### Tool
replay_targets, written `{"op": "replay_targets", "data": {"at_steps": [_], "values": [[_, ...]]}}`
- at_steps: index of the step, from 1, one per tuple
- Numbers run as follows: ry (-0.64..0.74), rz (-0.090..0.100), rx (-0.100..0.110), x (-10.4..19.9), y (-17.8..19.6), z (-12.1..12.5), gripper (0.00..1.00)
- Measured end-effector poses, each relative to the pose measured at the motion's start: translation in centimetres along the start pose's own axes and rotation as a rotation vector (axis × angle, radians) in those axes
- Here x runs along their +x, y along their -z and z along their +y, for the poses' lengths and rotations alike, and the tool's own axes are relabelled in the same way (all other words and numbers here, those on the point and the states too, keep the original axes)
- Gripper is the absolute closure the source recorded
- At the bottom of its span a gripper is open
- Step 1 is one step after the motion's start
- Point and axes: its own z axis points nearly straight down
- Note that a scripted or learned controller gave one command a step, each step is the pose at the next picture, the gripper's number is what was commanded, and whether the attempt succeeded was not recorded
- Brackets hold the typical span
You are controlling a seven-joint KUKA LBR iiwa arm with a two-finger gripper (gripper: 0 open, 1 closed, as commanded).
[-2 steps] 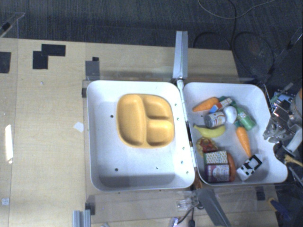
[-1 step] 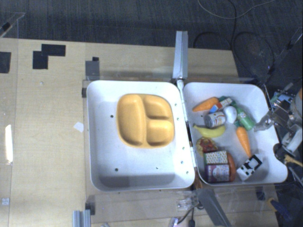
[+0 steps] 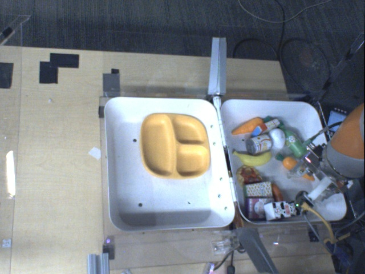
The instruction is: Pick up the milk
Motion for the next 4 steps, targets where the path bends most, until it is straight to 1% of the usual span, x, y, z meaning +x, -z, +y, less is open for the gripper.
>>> {"op": "replay_targets", "data": {"at_steps": [1,2,3,4], "values": [[0.085,-0.002,0.002,1.4,1.2,1.3,0.00],[0.094,0.000,0.000,1.6,2.3,1.3,1.00],[0.047,0.001,-0.002,2.9,18.4,-2.0,1.00],[0.057,0.001,-0.003,3.1,19.4,-2.0,1.00]]}}
